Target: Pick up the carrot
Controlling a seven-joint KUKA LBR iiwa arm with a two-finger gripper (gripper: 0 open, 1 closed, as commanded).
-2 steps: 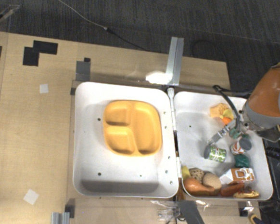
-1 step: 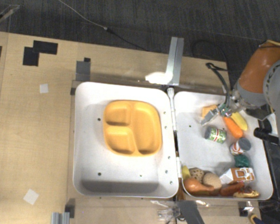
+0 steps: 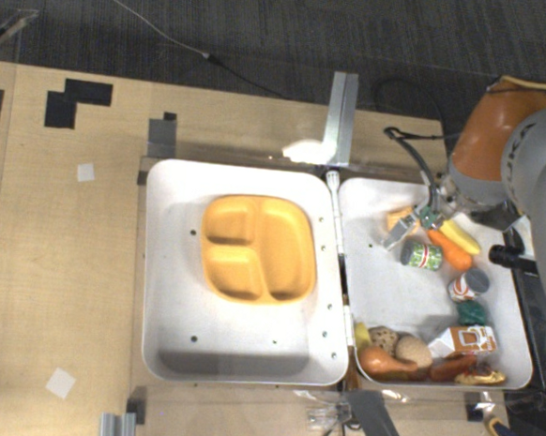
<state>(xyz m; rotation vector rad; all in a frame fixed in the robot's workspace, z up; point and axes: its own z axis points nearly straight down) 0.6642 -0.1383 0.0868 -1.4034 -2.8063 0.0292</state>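
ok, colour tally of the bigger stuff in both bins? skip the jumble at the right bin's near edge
Yellow: 2, plate, banana-like piece
Orange: 1, carrot
Green: 2, can, small block
Total: 5
The near-edge jumble is too tangled to count.

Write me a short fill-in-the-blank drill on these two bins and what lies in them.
1. The yellow divided plate lies in the ____ bin.
2. The carrot lies in the ____ bin, beside a small can.
3. The plate has ____ compartments.
4. The gripper hovers near the carrot, at the bin's ____ end.

Missing words: left; right; three; far
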